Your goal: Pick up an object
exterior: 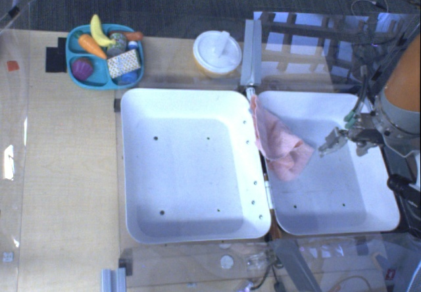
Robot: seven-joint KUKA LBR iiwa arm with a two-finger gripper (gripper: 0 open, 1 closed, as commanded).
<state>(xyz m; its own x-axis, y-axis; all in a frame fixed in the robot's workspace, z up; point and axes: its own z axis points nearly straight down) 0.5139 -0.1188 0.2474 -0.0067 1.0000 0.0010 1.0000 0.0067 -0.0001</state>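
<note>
We count two shallow white bins, the left bin (186,166) and the right bin (342,208). We see one pink cloth (281,145), one blue divided tray (74,54) and one round white lidded container (218,51). In the tray we count one banana (100,32), one carrot (91,45) and one purple item (82,68); the other pieces are too small to number.

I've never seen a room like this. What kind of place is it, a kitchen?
Probably a robot test lab, not a kitchen: a robot arm reaches over two white bins, cables trail behind, and the food is toys on a blue tray.
</note>
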